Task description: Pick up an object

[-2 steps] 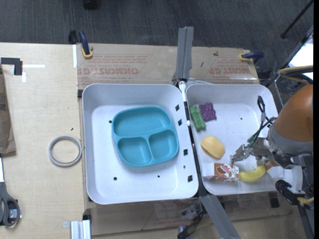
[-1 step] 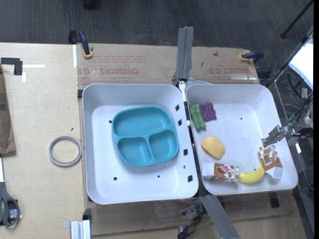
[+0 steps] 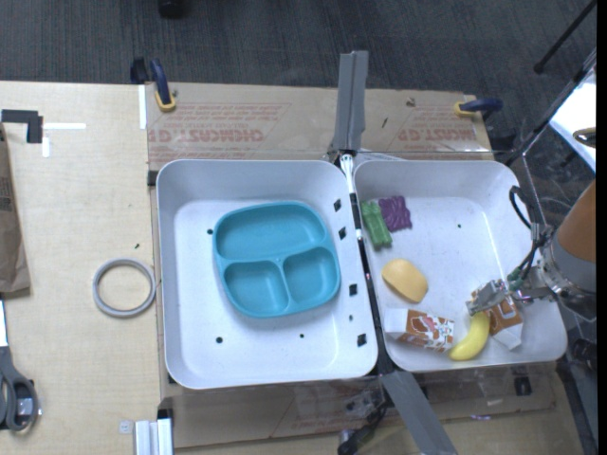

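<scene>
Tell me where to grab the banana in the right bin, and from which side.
Grip the banana across its middle, coming straight down from above. It lies flat, slanting up toward the gripper, with a snack packet against its left, so closing across its narrow width looks safest.

Camera view, single, fixed: it was mounted above the bench and looked down at a slant, from far enough back to take in both shallow white plastic bins (image 3: 171, 282) whole. The pale wooden bench top (image 3: 76, 188) ran off the left edge; dark grey carpeted floor (image 3: 285, 17) filled the top, the far side. The grey arm with its orange band (image 3: 577, 235) entered at the right edge, mostly cut off.
</scene>
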{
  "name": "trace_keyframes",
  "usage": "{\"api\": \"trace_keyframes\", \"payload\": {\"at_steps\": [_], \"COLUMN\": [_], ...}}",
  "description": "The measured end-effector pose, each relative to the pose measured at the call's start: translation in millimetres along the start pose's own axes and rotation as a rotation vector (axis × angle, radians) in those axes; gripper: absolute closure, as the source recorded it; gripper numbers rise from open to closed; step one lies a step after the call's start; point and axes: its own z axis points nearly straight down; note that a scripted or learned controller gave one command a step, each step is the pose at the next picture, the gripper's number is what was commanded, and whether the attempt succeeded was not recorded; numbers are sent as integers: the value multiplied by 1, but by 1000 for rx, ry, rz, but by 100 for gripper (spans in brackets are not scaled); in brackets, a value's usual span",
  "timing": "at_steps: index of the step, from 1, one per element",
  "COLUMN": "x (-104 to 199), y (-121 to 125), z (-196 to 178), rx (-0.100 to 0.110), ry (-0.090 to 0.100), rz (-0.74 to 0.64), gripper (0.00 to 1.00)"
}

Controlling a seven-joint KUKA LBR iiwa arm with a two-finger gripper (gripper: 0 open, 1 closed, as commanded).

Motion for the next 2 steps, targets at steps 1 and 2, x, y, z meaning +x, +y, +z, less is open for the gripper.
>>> {"api": "trace_keyframes", "payload": {"at_steps": [1, 2], "x": [-2, 65], "y": [0, 28], "z": [-9, -115], "rx": [-1, -2], "ry": [-4, -8], "rz": [5, -9], "gripper": [100, 100]}}
